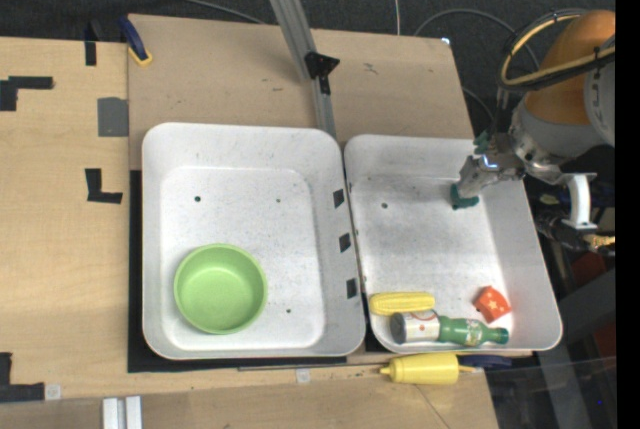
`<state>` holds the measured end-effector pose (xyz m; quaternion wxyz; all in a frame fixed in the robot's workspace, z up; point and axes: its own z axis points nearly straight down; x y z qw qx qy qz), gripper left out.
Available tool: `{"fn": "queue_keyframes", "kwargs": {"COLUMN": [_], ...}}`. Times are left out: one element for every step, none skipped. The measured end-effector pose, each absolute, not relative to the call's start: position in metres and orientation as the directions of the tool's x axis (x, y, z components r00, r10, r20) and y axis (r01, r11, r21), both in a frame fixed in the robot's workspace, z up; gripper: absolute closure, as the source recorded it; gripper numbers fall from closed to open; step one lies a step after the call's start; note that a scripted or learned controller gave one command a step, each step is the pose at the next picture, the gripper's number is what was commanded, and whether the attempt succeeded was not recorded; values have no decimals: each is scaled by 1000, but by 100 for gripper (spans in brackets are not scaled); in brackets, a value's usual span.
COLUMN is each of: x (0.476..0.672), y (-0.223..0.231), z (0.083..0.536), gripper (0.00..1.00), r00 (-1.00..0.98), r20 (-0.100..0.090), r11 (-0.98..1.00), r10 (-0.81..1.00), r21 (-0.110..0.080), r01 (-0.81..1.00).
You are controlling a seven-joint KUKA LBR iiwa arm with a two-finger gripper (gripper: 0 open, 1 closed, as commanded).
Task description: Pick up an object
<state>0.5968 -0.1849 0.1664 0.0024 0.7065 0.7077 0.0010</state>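
Gripper (466,193) low over right bin (430,247), near its far right edge; whether open or shut, cannot tell. Along near edge of that bin: corn (402,302), green bottle (450,329), orange piece (491,303). Green bowl (220,288) in left bin (240,167). Yellow bottle (424,369) just outside, on bench.

text: none legible | green bottle (450,329) label: too small to read | orange object (491,303) mark: unclear
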Motion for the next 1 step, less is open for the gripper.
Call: {"fn": "queue_keyframes", "kwargs": {"x": [598], "y": [-185], "z": [220], "gripper": [100], "r00": [-2], "r20": [-2], "r11": [2], "r10": [1000], "r21": [5], "r01": [1000]}}
